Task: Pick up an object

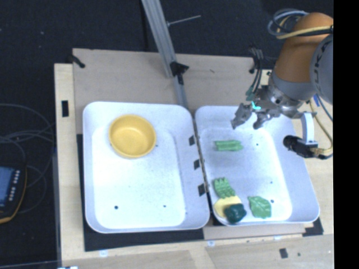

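My gripper hangs over the far part of the right bin, its two fingers spread open with nothing between them. Just below and left of it lies a long green piece on the bin floor. Near the bin's front edge sit a ridged green block, a yellow piece with a dark teal lump on it, and another green piece. A yellow bowl stands in the left bin, at its far left.
A slanted metal pole rises behind the bins, ending at a clamp near the divider between them. Cables and a handheld pendant lie off the bench to the left.
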Tool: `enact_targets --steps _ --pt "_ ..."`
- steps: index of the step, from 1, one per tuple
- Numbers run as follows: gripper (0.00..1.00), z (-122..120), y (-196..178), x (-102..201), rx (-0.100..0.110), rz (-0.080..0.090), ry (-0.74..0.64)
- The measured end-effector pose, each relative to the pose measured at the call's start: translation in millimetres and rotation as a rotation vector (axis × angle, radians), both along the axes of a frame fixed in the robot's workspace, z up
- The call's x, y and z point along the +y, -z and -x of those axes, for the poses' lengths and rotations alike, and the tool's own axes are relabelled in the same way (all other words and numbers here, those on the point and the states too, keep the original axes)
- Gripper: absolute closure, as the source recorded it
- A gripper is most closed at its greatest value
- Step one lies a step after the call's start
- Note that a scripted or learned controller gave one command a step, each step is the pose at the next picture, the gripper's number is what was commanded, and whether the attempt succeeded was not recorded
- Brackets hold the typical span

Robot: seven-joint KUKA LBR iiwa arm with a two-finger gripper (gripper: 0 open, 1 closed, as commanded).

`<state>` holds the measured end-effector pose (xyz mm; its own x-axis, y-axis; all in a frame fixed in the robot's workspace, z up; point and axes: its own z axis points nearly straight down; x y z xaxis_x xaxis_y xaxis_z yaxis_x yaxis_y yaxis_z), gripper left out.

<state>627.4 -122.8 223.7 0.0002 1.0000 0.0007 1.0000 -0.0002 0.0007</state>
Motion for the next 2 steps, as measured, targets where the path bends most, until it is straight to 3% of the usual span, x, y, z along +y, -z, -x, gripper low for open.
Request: enact_targets --steps 1,2 --pt "0.0 0 0 0 0.0 0.0 0.0" --pt "0.0 6 43 2 0.004 0.001 0.001"
